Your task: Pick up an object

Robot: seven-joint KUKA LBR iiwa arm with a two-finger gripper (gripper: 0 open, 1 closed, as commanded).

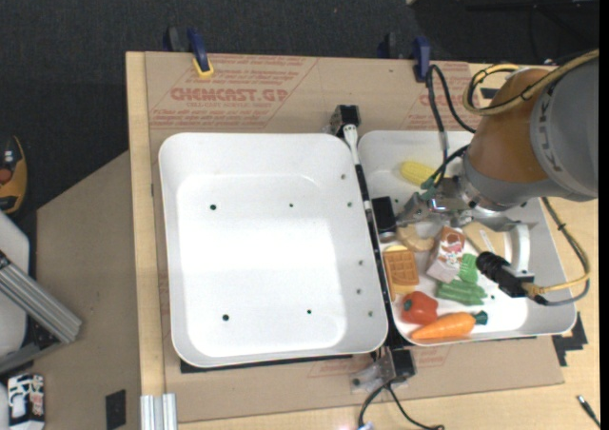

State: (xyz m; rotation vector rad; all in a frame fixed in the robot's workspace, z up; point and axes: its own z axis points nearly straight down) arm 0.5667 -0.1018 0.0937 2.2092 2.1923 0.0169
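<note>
1. Camera view from above: the arm (pixel 533 138) reaches in from the right over the right bin (pixel 542 323), its wrist low above the toys.
2. Whether the jaws are apart or together cannot be told; the wrist hides them.
3. Toys crowd the right bin: a yellow piece (pixel 416 171) near the back, a waffle (pixel 402 267), a small bottle (pixel 449 253), a green piece (pixel 462 287), a tomato (pixel 419 305) and a carrot (pixel 443 326) at the front.
4. Left bin (pixel 190 171) sits just beside the right one on the worktop (pixel 152 95).
</note>
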